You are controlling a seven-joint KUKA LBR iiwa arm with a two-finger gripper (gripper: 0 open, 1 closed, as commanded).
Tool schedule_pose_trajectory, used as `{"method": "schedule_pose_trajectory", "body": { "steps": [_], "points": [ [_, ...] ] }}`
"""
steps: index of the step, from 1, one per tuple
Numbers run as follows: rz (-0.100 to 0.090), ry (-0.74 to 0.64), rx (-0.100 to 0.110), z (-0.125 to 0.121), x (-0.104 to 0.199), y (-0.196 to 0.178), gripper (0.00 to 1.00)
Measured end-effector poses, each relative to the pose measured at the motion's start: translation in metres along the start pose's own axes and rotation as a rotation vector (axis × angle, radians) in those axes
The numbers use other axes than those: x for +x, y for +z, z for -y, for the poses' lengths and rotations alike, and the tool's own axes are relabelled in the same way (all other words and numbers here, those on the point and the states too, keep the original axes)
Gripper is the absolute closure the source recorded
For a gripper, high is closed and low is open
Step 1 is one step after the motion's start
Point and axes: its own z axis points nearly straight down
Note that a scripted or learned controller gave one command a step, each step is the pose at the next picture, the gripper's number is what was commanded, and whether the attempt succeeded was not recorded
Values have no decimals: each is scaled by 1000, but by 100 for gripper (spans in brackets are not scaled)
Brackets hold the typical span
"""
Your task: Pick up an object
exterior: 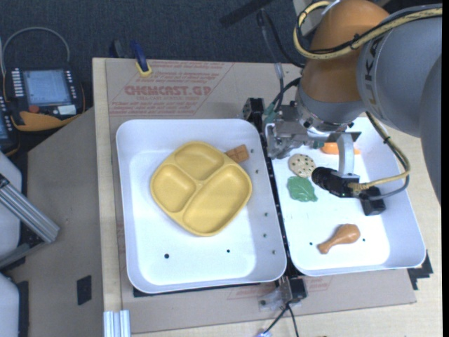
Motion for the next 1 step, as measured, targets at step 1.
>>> {"method": "schedule_pose_trajectory", "body": {
  "steps": [1],
  "points": [
    [0, 0, -7, -9, 57, -4, 100]
  ]
}}
